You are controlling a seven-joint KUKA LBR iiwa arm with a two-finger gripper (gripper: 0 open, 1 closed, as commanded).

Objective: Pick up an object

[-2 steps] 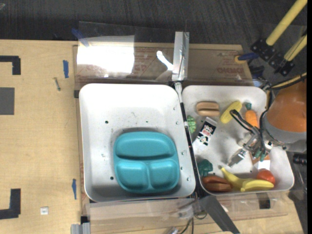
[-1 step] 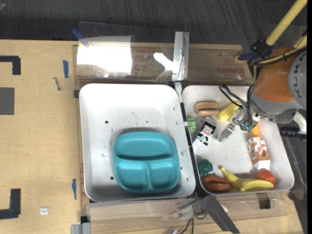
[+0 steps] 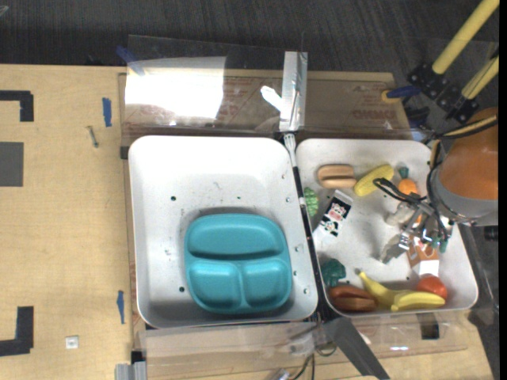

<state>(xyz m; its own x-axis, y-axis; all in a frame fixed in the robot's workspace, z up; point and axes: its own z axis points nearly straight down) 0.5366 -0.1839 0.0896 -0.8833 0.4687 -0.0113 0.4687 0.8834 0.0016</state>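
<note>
While the pincer [image 3: 394,248] hangs low in the right bin [image 3: 364,150], I cannot tell its state; bananas [image 3: 400,294] lie at six o'clock.

A teal divided tray [image 3: 236,261] lies in the left bin [image 3: 150,172]. Right of that tray, the right bin [image 3: 463,291] holds a bun [image 3: 336,173], a small printed card [image 3: 334,214], yellow bananas [image 3: 400,294] and a red piece [image 3: 351,298]. The arm [image 3: 469,172] hangs over the far right, its gripper [image 3: 412,234] low among the clutter.
</note>
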